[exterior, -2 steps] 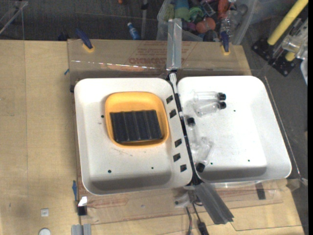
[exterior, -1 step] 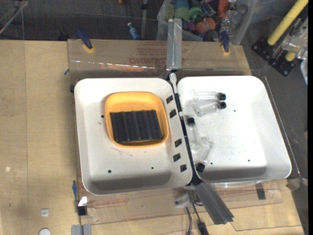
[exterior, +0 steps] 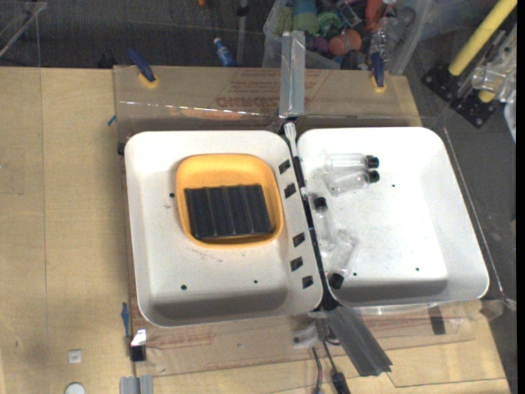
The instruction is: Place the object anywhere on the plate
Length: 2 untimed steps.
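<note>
In the left bin point(exterior: 156, 269) sits an orange-yellow plate point(exterior: 230, 162) with a raised rim. A black ridged rectangular object point(exterior: 228, 212) lies flat on the plate, inside the rim and covering most of its lower half. Several clear plastic vials with black caps are in the right bin point(exterior: 426, 220): a pair point(exterior: 351, 171) near the upper middle, a small one point(exterior: 319, 203) by the divider, and one point(exterior: 336, 257) at the lower left corner.
A dark divider with black clips point(exterior: 294, 212) runs between the two bins. A grey metal bracket point(exterior: 357, 347) sticks out below the bins' front edge. A box of coloured toys point(exterior: 340, 11) stands behind the bench.
</note>
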{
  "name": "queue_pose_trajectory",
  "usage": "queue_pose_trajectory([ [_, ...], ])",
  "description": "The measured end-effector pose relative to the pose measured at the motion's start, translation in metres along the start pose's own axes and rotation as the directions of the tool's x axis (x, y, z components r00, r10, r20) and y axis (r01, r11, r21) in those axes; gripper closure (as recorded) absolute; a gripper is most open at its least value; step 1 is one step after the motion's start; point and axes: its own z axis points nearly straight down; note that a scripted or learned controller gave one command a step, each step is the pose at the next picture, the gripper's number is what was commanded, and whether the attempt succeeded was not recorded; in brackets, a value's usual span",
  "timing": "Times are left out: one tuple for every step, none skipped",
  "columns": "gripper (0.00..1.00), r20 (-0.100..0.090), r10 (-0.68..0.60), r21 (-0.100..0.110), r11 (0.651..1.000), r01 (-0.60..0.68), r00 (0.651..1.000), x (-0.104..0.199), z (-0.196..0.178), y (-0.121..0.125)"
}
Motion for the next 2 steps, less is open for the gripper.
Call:
queue_pose_trajectory([
  [1.0,0.004,-0.102,0.001,0.995,0.102,0.995,-0.0032,-0.0043,0.0009],
  [1.0,0.004,-0.463,0.001,0.887,0.463,0.887,-0.0048,-0.0011,-0.0007],
])
